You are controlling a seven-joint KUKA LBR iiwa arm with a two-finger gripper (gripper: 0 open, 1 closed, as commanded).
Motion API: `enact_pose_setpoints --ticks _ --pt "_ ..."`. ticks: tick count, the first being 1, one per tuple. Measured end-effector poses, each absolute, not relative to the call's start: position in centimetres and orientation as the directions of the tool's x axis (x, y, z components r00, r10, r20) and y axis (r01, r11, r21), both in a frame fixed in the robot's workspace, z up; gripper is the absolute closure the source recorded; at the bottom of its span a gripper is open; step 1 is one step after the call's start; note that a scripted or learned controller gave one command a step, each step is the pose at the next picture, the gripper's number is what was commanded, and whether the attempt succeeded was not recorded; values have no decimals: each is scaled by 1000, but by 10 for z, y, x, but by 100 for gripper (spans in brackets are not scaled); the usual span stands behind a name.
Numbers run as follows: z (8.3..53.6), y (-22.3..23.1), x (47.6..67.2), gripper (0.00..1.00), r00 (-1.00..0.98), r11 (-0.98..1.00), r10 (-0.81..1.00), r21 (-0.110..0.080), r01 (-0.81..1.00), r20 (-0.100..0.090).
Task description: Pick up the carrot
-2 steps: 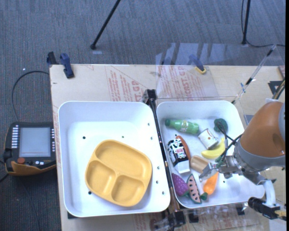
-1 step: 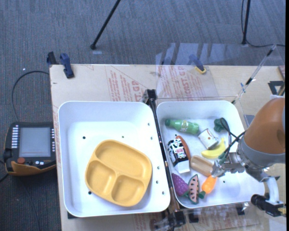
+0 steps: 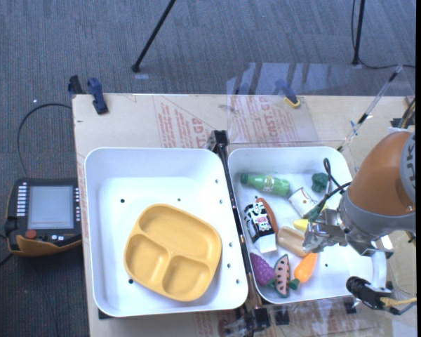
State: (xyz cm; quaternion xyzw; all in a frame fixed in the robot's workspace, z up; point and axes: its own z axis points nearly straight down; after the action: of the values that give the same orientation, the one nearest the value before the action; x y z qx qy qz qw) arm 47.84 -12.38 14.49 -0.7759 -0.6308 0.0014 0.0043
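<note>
the arm comes in from the right and the gripper (image 3: 321, 237) hangs low over the right bin (image 3: 337, 276), right above the carrot (image 3: 306, 266), and from this slant there's no telling how the business end is set, so no call on that. the carrot lies on the bin floor toward the near edge, orange, short and tapered, angled with its thicker end up toward the gripper and its tip down by the watermelon slice (image 3: 283, 275), which sits just beside it. it looks like a toy piece, so my read is light, stiff and a bit slick, likely to skid or roll if nudged off centre; the best hold would be across the thicker middle, squeezing the short way, not along its length. tight quarters though: a tan bread-like piece (image 3: 289, 239) is just above it. count time: two white bins, the left bin (image 3: 105, 188) carrying one yellow divided plate (image 3: 172, 251); in the right bin one carrot, one green bottle (image 3: 265, 183), one black-and-white carton (image 3: 258, 220), one purple grape-like piece (image 3: 262, 267), one watermelon slice, one tan piece, plus a few small items near the gripper too crowded to tell apart. one handheld controller (image 3: 45, 213) sits off to the left on the carpet.
</note>
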Motion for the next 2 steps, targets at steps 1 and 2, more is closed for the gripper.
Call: enact_pose_setpoints --ticks 1,2 --pt "157 -106 475 100 231 -231 973 -8 973 2" --pt "164 -106 475 100 231 -230 973 -17 973 5"
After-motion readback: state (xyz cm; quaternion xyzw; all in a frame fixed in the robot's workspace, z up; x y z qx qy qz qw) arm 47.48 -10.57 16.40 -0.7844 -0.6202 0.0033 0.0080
